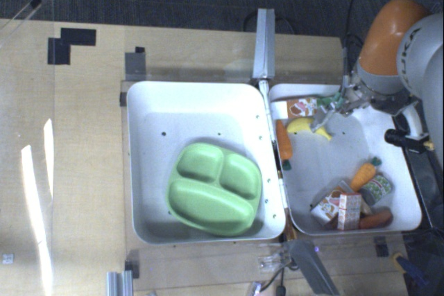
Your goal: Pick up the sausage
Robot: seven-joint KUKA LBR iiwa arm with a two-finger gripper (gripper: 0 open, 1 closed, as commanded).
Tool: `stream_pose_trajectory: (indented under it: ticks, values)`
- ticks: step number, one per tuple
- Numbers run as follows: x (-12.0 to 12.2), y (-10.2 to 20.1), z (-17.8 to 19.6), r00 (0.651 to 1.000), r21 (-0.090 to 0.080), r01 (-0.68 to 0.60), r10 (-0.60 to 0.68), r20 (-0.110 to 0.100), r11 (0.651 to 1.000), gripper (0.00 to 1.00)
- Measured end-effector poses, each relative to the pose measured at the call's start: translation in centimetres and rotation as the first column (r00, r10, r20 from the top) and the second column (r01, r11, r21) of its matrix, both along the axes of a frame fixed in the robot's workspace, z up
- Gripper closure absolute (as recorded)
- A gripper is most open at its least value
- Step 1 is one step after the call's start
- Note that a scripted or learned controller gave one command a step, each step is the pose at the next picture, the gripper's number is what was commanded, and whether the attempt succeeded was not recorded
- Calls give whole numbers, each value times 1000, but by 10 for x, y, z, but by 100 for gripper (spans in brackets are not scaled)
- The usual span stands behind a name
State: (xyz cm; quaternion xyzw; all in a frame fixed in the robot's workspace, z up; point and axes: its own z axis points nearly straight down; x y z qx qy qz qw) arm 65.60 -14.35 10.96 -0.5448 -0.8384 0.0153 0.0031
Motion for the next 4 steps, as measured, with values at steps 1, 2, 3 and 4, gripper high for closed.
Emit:
stream_pose_trajectory:
  ticks: [1,2,3,4]
  values:
    - [-63,12,-21,999,20,-40,39,32,999,0]
    - [-85,29,-20,992,19,-123,122,37,992,0]
    - [-103,4,-9,976,21,-215,215,28,976,0]
    - [-35,-5,-21,946,27,-324,324,14,946,0]
